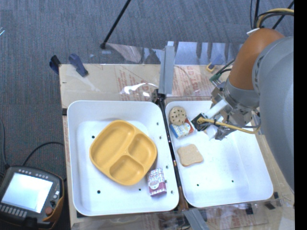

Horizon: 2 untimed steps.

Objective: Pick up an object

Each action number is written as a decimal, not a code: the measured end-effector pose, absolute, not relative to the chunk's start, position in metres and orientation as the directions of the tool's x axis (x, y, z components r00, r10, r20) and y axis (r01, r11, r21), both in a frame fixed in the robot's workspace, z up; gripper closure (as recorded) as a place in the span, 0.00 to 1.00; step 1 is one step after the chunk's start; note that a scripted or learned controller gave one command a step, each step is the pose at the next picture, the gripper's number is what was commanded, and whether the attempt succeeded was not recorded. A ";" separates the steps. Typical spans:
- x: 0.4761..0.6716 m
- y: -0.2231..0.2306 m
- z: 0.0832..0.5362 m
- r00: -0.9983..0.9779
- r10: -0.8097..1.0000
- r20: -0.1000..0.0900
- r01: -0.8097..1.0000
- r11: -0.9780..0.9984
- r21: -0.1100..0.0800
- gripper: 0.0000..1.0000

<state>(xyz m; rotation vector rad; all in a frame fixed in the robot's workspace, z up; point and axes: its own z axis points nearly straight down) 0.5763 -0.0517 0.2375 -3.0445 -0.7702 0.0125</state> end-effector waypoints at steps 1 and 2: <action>0.616 -0.070 0.434 0.806 0.591 0.001 0.591 -0.806 0.002 1.00; 0.606 0.095 0.406 0.895 0.445 -0.009 0.445 -0.895 -0.005 1.00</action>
